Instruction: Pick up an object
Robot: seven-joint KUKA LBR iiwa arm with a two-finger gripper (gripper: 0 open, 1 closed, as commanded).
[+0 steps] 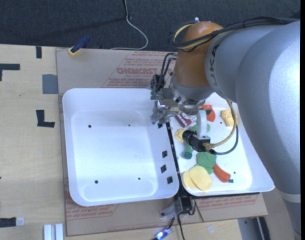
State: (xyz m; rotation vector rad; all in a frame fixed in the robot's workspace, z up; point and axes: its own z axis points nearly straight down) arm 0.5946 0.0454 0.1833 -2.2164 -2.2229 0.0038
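My gripper hangs over the ridge where the two white bins meet, near their far end. The right bin holds several small things: a pale yellow piece at the front, a green piece behind it, and an orange-red piece beside them. Farther back lie a small teal piece, a yellow bit, a dark red striped item, an orange piece and a yellow piece. Nothing shows in the gripper.
The left bin sits to the left of the gripper on a cardboard sheet. A blue-and-yellow object lies at the sheet's far left corner. The arm's bulk covers much of the right bin.
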